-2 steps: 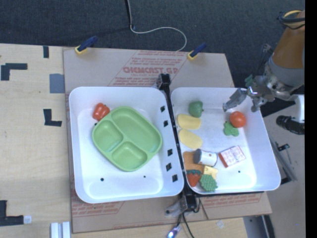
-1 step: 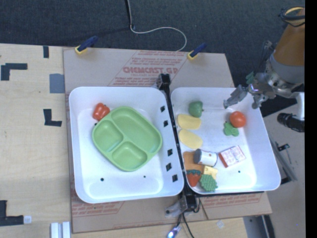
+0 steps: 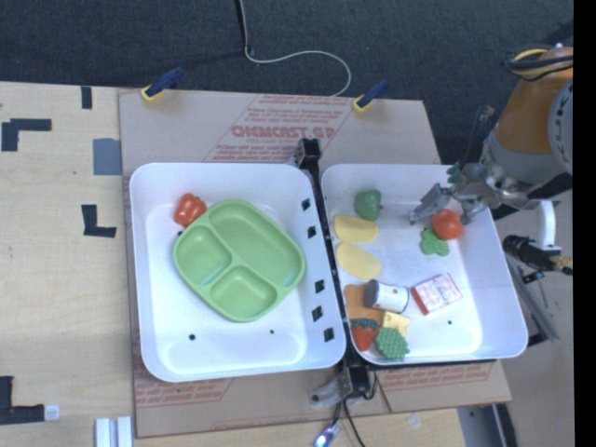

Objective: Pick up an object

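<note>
**Gripper over the right bin with a red toy at its fingertips**

The gripper (image 3: 445,214) hangs over the upper right part of the right bin (image 3: 484,343), its grey fingers spread to either side of a small red toy (image 3: 448,223). The toy sits right at the fingertips, but whether they are clamped on it or merely around it cannot be told from this slanted view. Just below the red toy lies a small green piece (image 3: 433,245), touching or nearly touching it. The arm (image 3: 533,119) reaches in from the right, its orange band above the wrist.

Further left in the same bin lie a green round toy (image 3: 368,203), two yellow pieces (image 3: 357,245), a red-and-white carton (image 3: 436,293), a white cylinder with a dark end (image 3: 386,296), and a cluster of orange, yellow and green toys (image 3: 377,329) near the front corner.

The left bin (image 3: 158,343) holds a green divided plate (image 3: 239,260) and a red-orange toy (image 3: 189,209) just beside the plate's upper left edge.
</note>
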`<action>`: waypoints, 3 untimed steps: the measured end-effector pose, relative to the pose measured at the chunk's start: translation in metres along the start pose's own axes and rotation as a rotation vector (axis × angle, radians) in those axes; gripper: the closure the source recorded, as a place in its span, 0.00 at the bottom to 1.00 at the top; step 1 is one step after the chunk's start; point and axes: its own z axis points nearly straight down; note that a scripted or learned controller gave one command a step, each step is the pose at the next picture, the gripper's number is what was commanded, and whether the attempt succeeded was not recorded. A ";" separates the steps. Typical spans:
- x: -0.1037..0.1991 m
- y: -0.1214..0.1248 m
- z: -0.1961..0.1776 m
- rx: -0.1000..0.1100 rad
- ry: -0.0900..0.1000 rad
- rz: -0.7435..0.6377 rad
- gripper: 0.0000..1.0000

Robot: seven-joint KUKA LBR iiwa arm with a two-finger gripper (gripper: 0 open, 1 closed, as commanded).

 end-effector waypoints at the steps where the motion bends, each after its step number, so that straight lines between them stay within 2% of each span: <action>1: 0.000 0.002 0.044 -0.002 0.000 -0.001 0.00; 2: 0.001 0.004 0.086 -0.010 -0.004 -0.002 0.00; 3: 0.000 0.005 0.073 -0.015 -0.007 -0.003 1.00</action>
